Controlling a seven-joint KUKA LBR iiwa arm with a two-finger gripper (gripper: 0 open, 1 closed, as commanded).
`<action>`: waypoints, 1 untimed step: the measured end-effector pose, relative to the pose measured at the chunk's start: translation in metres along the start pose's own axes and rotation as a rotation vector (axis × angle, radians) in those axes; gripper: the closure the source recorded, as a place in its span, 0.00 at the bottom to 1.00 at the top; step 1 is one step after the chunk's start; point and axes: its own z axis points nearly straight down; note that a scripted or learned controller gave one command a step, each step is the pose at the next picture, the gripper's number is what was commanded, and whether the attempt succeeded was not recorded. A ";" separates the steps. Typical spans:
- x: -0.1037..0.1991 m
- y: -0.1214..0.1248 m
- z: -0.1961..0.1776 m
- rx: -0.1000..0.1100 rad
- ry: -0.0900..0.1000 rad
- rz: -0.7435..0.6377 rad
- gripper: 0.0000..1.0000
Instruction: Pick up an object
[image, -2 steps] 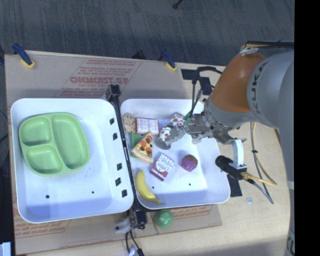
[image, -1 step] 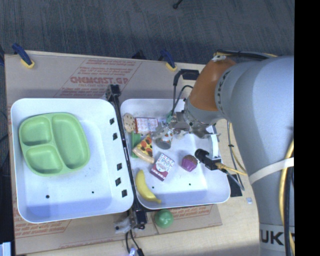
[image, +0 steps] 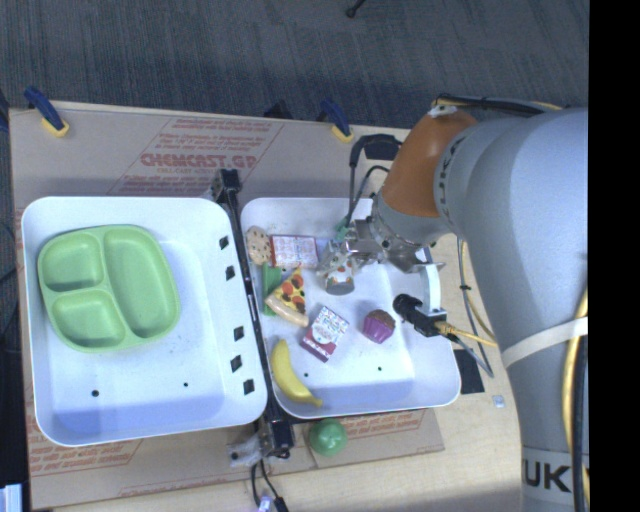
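The right bin (image: 432, 372) holds several toy foods: a cookie (image: 258, 243), a red-and-white packet (image: 293, 250), a pizza slice (image: 290, 294), a small printed box (image: 326, 332), a maroon cupcake (image: 378, 325) and a banana (image: 291, 376). My gripper (image: 346, 252) hangs low over the bin's back middle, directly above a small pale object with red specks (image: 340, 279). Whether it touches that object I cannot tell; the wrist hides part of it.
The left bin (image: 60, 410) carries a green divided plate (image: 108, 285). A green ball (image: 326, 436) lies outside the bins on the cardboard at the front. A black clip strip (image: 240, 290) runs between the bins. The arm's bulk covers the right side.
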 end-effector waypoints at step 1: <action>0.091 -0.080 -0.152 -0.006 0.002 0.004 1.00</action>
